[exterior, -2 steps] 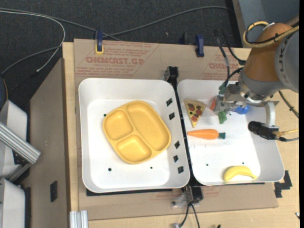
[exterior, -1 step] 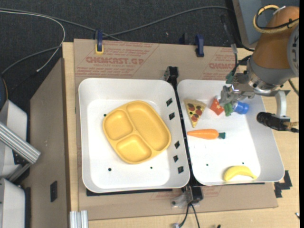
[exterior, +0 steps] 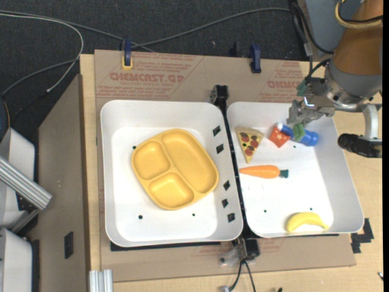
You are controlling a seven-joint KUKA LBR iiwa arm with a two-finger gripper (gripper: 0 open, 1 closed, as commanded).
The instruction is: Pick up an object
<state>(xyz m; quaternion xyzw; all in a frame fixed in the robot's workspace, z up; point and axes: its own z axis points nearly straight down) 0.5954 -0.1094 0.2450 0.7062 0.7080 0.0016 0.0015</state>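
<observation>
The arm (exterior: 340, 17) is smooth grey casing with a broad orange band (exterior: 358, 38) above the wrist — glossy, rounded. Below it sits a silver metal wrist ring, then a darker gripper (exterior: 299, 124) of grey metal parts — thin black cables alongside.

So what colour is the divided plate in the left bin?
Yellow: the three-compartment plastic plate, seen plainly in the camera view.

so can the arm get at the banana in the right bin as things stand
Probably yes. The banana lies alone near the right bin's front edge with nothing on it or against it; the end effector is at the far end, above the red and blue toys.
</observation>
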